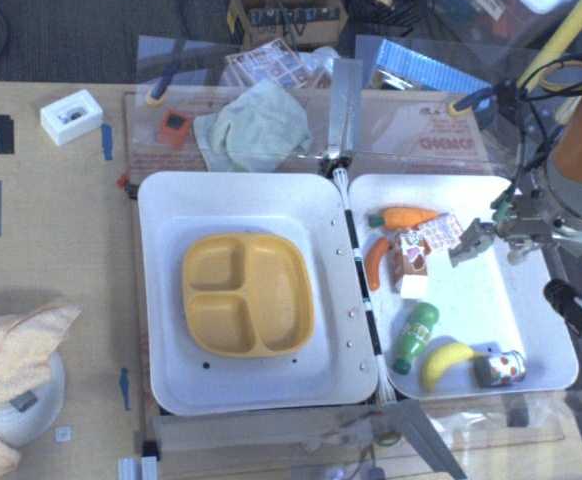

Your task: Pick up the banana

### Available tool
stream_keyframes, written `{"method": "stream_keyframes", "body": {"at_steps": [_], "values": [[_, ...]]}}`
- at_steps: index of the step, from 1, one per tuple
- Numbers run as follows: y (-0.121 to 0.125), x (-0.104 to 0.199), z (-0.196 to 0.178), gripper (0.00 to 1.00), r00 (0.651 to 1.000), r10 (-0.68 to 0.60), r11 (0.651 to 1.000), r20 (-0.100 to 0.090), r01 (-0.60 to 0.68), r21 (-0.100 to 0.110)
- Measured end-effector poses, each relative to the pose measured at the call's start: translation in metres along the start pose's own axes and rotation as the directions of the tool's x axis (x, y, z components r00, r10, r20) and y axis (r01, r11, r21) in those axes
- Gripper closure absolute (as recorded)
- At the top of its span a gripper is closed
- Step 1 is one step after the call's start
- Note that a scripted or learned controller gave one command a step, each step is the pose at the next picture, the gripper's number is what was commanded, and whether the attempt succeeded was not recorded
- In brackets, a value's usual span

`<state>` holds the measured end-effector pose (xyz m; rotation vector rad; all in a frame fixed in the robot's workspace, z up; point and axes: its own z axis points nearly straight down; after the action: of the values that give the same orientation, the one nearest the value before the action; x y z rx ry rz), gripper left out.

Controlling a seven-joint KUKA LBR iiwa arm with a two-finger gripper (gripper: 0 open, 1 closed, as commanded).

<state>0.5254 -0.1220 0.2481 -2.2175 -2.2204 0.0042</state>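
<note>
The robot's gripper [483, 236] hovers above the right bin's [556, 368] upper right area, holding nothing; how far it is open cannot be told. The banana [445, 362] lies untouched near the bin's front edge, between a green bottle [414, 336] and a small can [500, 368]. Reaching, grasping and lifting all remain.

bins [171, 218]: smooth white plastic, faint sheen | tray [248, 293]: matt yellow plastic | banana [445, 361]: glossy yellow plastic | bottle [414, 337]: shiny green plastic | far cloth [261, 123]: soft, crumpled, pale green | bench [51, 228]: matt light wood
</note>
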Motion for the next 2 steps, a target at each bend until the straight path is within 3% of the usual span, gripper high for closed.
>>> {"method": "stream_keyframes", "body": {"at_steps": [1, 2], "values": [[-0.04, 0.018, 0.122, 0.0, 1.0, -0.023, 1.0, 0.0, 0.023, -0.001], [-0.043, 0.024, 0.161, 0.0, 1.0, 0.005, 1.0, 0.0, -0.005, -0.01]]}}
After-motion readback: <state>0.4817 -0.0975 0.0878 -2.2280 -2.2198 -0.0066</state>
